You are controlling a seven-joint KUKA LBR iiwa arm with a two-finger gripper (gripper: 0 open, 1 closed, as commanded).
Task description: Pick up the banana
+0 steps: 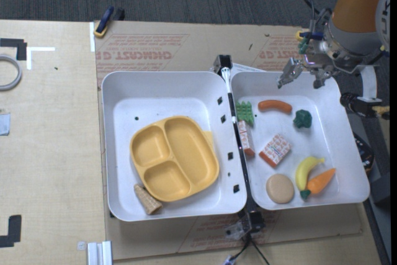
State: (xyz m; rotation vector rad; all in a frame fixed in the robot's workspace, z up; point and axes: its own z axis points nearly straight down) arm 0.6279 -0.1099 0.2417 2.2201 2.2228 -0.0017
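Fingers (pixel 289 76) of your gripper (pixel 304 76) hang spread apart with nothing between them, over the far edge of the right bin (pixel 347 195). Just below them in the picture lies the sausage (pixel 275 106), with the broccoli (pixel 303 119) beside it. The banana (pixel 306 171) sits well away toward the bin's near side, touching the carrot (pixel 321 181). Farther off to your gripper's left, the other bin (pixel 118 133) holds a yellow tray (pixel 174 158).

glossy plastic banana (pixel 306 171); matt yellow plate (pixel 174 158), smooth white bins (pixel 167 87)
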